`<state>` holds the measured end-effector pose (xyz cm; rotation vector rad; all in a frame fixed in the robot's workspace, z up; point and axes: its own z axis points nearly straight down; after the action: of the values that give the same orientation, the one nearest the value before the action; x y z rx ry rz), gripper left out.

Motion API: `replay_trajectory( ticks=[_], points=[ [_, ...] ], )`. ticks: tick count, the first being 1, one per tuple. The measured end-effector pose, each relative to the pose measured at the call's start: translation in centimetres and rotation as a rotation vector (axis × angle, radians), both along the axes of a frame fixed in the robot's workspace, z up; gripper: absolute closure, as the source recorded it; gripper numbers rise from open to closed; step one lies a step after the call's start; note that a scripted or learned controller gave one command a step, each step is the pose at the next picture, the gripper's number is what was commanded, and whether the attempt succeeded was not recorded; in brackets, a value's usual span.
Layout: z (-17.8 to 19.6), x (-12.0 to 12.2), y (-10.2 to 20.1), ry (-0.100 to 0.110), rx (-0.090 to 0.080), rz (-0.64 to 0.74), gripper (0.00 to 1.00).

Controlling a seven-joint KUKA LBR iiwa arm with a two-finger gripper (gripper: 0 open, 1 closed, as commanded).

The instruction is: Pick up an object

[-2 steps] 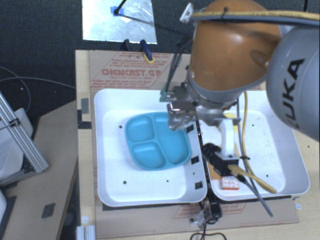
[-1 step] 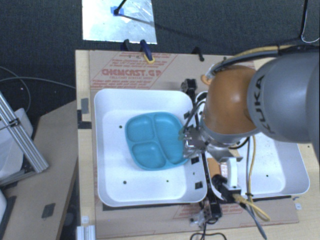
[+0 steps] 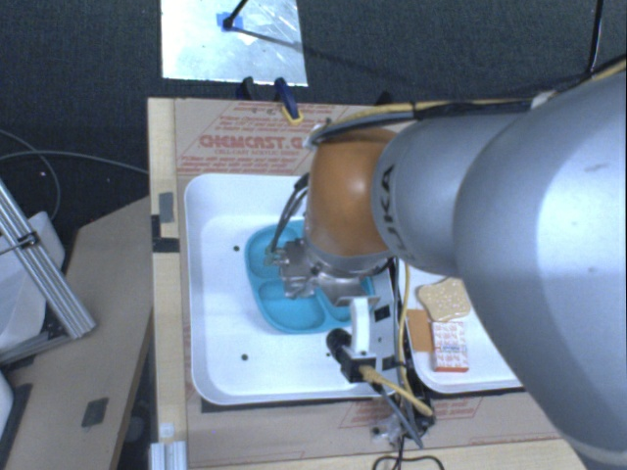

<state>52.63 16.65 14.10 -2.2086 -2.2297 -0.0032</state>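
Camera view: the arm (image 3: 490,213) is stretched from the right over the left bin (image 3: 211,292), wrist pointed down. The gripper (image 3: 294,280) is pressed over a blue object (image 3: 274,297) in that bin; its state cannot be told, being hidden by the wrist.

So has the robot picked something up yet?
Not that I can see. Done: the grey arm with the orange band has reached over the left white bin. In hand: its wrist sits right above the blue plastic dish, hiding the pincer. Left: lifting something out. The tan spongy piece and the small red-and-white packet lie in the right bin.
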Motion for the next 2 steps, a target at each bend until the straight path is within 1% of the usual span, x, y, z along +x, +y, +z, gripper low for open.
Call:
replay_trajectory(
  ticks=[1, 2],
  points=[
    [4.6, 6.1, -6.6, -0.010, -0.006, -0.014, 1.00],
    [7.2, 0.4, -9.6, 0.000, -0.004, -0.012, 1.00]
  ],
)
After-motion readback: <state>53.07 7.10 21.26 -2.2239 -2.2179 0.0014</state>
